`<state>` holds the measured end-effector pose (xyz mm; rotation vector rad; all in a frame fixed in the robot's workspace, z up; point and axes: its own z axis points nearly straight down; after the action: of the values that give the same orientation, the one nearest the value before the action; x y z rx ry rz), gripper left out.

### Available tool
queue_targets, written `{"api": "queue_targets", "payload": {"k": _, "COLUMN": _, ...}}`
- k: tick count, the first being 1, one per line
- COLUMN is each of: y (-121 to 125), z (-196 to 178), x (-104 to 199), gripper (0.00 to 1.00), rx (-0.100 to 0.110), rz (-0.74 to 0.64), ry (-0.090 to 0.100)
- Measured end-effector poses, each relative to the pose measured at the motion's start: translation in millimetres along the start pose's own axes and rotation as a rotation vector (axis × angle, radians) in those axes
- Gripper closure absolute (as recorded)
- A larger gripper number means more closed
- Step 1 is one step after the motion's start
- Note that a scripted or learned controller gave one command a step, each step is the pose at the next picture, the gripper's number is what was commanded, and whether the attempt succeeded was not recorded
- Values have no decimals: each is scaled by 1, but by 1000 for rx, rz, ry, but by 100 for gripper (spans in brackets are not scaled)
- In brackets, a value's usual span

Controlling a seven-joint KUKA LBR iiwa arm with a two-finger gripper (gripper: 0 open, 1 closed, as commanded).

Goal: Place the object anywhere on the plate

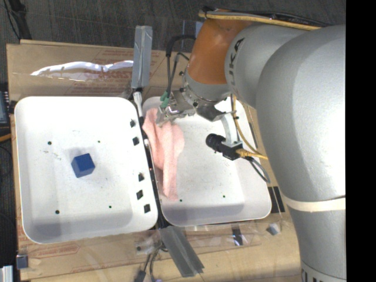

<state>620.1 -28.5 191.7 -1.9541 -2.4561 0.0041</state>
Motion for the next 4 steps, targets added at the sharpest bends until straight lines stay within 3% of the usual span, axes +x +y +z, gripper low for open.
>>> {"api": "queue_targets", "payload": {"k": 1, "y": 0, "z": -40, "x": 1, "gripper": 100, "rx": -1, "rz": -9, "ry": 0}}
{"api": "queue_targets", "payload": {"k": 4, "y": 36, "z": -46, "x": 157, "gripper": 100, "rx": -1, "rz": -1228, "ry": -3}}
